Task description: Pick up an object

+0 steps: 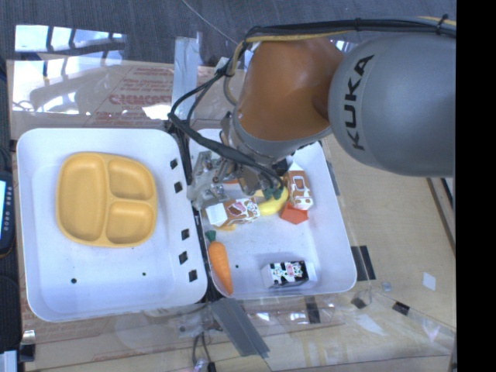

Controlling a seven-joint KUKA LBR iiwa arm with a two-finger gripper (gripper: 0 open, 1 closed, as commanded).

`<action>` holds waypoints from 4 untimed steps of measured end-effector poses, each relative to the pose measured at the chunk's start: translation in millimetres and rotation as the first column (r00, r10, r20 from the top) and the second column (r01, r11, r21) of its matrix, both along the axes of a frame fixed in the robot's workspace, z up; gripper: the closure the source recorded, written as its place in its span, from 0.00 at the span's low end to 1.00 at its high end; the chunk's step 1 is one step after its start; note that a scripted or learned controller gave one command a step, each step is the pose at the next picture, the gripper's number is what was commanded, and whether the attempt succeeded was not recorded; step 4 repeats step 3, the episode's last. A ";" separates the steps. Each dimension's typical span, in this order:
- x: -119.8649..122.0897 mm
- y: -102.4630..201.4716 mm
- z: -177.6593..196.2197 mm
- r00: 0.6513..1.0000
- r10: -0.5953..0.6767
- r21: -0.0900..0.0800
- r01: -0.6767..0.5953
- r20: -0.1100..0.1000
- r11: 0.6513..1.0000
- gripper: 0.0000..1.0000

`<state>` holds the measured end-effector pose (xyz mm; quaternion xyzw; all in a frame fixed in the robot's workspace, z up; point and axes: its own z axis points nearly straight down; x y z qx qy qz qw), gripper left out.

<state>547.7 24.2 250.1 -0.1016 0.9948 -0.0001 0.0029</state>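
Orange and grey fill the upper right, where the arm [341,99] reaches in and bends down over the right bin [329,231], its tool [232,178] sunk into a knot of small things near that bin's left wall. From where I stand I cannot tell whether the tool is released or clenched — the wrist and a loop of black cable [194,99] hide its tip, and nothing shows plainly between its parts. The things to pick from lie crowded right under it: a printed carton [242,210], a yellow banana-like piece [273,204], a red wedge [294,215] and a small orange-and-white box [299,192], all touching or nearly so. A carrot [220,266] lies apart, hard against the left wall, and a black-and-white patterned block [288,271] sits alone toward the near rim. The left bin [46,285] carries a yellow divided tray [107,198], well away from the action. My worry is the crowding: closing on that heap could well catch an edge of two pieces at once, or shove the carton aside so the grip lands on nothing. The tool is also very near the wall between the bins, and I judge a slight drift leftward could knock it against the rim. The cable hangs low too — it might snag or brush the pile on a lift. If anything comes up half-pinched, it would likely slip and fall back.
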 end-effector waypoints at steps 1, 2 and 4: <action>19.2 -44.8 51.8 0.966 -0.260 -0.001 0.260 -0.001 0.966 1.00; -38.3 -112.2 38.9 1.000 -0.022 -0.002 0.022 -0.005 1.000 1.00; 2.7 -91.6 -62.7 0.993 0.114 0.003 -0.114 -0.013 0.994 1.00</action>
